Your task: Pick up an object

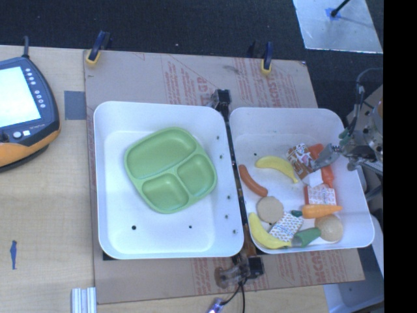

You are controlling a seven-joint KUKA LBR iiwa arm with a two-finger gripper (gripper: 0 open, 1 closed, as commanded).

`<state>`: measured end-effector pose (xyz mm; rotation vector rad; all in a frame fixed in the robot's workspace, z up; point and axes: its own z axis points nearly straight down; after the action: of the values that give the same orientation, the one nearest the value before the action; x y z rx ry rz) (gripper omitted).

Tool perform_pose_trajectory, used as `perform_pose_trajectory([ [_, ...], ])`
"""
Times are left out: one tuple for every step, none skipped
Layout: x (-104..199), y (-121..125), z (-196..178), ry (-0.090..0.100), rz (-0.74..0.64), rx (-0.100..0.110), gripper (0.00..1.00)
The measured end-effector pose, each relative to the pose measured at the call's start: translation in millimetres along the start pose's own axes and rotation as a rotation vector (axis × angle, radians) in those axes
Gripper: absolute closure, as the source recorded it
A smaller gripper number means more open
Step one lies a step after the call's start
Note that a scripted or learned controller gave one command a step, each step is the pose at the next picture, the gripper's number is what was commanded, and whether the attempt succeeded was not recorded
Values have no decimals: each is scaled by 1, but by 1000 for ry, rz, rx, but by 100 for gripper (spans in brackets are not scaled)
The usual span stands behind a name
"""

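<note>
Left bin (111, 175): one green tray (171, 169) with three compartments, lying flat near the bin's middle. I judge it light and stiff but too wide for the gripper except at its rim; I pass it over.

Right bin (287, 119), going left to right:
- Sausage (253, 180), by the left wall. Long axis runs from far-left to near-right. Probably light, smooth plastic; I would take it across the middle.
- Lower banana (264, 235), at the near-left corner, curved, long axis roughly along the near wall. Likely slippery.
- Round biscuit (270, 208), flat, near the centre. A poor hold.
- Upper banana (278, 167), long axis nearly left to right, tips curving downward. It lies fairly apart from its neighbours, so I judge it the best candidate; grip across the thick middle.
- Patterned packets (287, 227) and (300, 156), flat, likely soft.
- Carrot (320, 210), pointing left to right, touching neighbours.
- Pale ball (330, 227), near-right corner; may roll.

Gripper (340, 150): over the right bin's far-right part, just beside the red item (317, 151). I cannot tell its state.
</note>
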<state>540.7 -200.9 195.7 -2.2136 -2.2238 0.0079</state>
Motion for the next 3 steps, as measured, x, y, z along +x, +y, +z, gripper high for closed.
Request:
perform_pose_trajectory([
  [-10,35,88,1,-3,1,0],
  [-12,82,100,0,-1,-7,0],
  [8,117,101,1,1,-4,0],
])
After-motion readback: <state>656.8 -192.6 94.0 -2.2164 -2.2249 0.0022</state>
